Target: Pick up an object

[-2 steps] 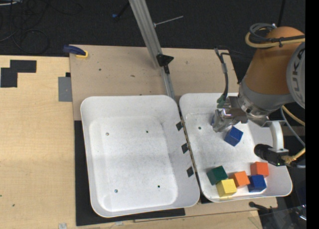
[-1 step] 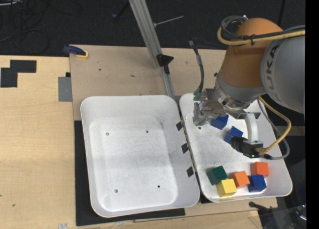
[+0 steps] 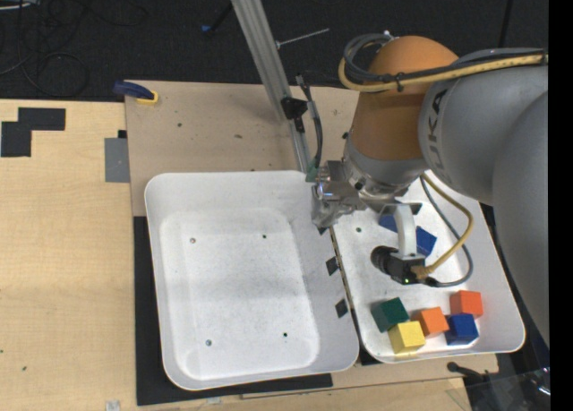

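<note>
Pincer: the pincer (image 3: 328, 208) is hanging low at the near-left edge of the right bin (image 3: 363, 279), just beside the wall it shares with the left bin (image 3: 233, 284). Whether it is released or clenched cannot be told, as the wrist is screening it from above.
Arm: the arm (image 3: 466, 123) is reaching in from the right and covering the far part of the right bin.
Grasp: nothing is showing in the pincer's grip.
Objects: a green block (image 3: 389, 312), a yellow block (image 3: 407, 336), an orange block (image 3: 433, 320), a blue block (image 3: 462, 327) and a red-orange block (image 3: 466, 303) are sitting bunched at the near end of the right bin, well apart from the pincer.
Nearer object: another blue piece (image 3: 425, 241) is lying under the wrist, partly hidden.
Progress: by my reading the pick is not yet made; every block in sight is resting on the bin floor.
Left to do: closing on one block and lifting it clear.
Surface: the pale wooden tabletop (image 3: 72, 248) is carrying both white bins, with a few dark patches to the left.
Room: a metal rail (image 3: 260, 42) is rising at a slant behind the bins, and black cloth (image 3: 134, 15) is hanging beyond the tabletop.
</note>
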